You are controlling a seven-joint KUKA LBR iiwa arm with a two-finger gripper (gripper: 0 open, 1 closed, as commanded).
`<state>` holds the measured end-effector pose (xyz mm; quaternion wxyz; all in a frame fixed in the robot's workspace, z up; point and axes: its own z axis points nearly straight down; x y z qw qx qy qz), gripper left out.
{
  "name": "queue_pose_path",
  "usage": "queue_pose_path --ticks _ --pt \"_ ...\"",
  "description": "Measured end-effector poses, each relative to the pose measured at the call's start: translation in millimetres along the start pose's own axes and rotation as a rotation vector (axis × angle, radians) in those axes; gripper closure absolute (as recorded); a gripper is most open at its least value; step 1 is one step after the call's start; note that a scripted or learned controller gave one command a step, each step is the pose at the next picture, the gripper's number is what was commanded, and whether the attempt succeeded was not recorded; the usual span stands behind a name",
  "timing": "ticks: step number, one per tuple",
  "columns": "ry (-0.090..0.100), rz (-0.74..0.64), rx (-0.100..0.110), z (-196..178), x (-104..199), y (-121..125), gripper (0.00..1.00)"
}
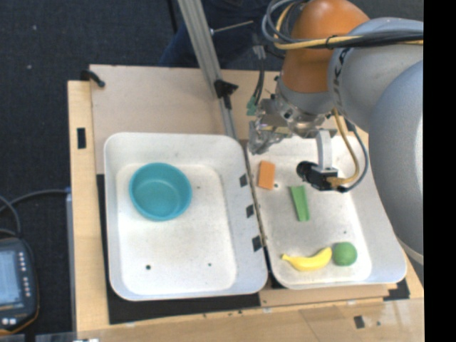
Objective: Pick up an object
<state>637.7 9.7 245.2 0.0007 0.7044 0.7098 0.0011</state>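
Observation:
In the right bin [370, 258] lie an orange block [266, 175], a green stick [300, 202], a yellow banana [308, 260] and a green ball [345, 254]. My gripper [261, 138] hangs at the bin's back left corner, just above and behind the orange block, apart from it. Nothing shows between its fingers.
A teal bowl [160, 191] sits in the left bin [178, 262]. A slanted metal rail [203, 48] crosses the back, ending near the divider between the bins. A black clip [317, 174] on a cable hangs over the right bin beside the green stick.

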Motion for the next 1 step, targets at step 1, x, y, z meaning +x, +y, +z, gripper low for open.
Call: queue_pose_path --ticks 1 --pt "0.000 0.001 0.000 4.6 46.4 11.2 1.00"
